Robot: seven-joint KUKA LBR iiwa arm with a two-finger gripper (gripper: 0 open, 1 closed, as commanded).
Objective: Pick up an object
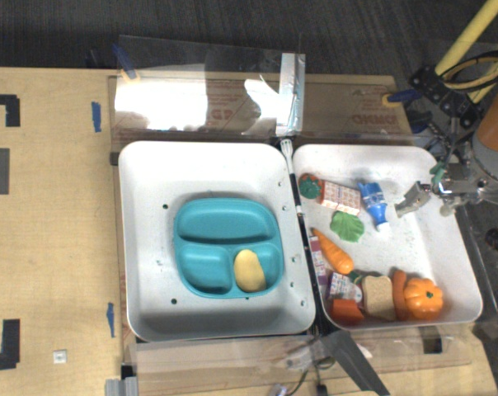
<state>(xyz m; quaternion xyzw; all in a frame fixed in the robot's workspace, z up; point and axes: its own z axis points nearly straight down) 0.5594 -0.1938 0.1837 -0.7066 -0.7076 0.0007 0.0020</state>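
The gripper hangs over the right bin's right edge — fingers apart, holding nothing. The nearest thing, a blue toy, lies near the bin's far middle — likely light, hard, slippery; best pinched across its narrow sides.

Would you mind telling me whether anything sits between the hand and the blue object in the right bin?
Nothing visible does. The hand is at the right bin's upper right side, and only bare white floor separates it from the small blue plastic object. The flat green toy lies below and left, off that line.
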